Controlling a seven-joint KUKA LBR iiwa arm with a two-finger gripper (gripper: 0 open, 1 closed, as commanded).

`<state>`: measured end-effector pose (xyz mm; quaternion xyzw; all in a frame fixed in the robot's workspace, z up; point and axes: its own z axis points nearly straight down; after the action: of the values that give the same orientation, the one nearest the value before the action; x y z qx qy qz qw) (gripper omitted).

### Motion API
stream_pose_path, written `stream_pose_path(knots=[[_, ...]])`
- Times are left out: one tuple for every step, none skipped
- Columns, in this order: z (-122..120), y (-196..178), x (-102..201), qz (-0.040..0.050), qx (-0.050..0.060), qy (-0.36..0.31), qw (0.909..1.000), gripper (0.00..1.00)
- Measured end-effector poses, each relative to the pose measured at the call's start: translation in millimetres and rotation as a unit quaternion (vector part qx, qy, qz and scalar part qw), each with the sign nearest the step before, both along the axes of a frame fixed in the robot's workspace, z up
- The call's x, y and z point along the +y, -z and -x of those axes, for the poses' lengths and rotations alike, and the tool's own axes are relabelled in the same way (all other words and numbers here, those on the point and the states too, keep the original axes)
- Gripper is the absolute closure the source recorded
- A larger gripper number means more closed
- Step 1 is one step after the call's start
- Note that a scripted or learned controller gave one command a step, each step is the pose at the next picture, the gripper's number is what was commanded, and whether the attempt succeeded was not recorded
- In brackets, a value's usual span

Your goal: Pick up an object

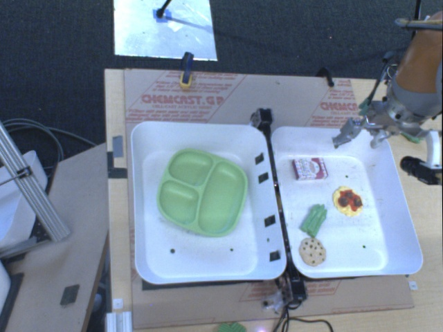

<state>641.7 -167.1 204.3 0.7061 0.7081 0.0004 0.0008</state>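
Your pincer point(361, 131) is hovering spread and gripping nothing over the right bin's point(398, 185) far edge. The red packet point(309, 169) is lying nearer and left of it, well apart, inside that bin.

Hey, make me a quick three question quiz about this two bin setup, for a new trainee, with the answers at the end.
1. True or false: the green tray lies in the same bin as the cookie.
2. Multiple choice: which item in the right bin lies nearest the claw? A) cookie B) red box C) green beans
3. Fill in: the pizza lies between the red box and the ____.

Key: 1 false, the tray is in the left bin and the cookie in the right; 2 B; 3 cookie.
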Motion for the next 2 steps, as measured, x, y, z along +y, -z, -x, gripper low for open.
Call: stream_pose_path(knots=[[-29, 124, 9, -0.0016, -0.002, -0.001, 1.0000, 0.00], [7, 120, 14, -0.0004, 0.001, 0.001, 1.0000, 0.00]])
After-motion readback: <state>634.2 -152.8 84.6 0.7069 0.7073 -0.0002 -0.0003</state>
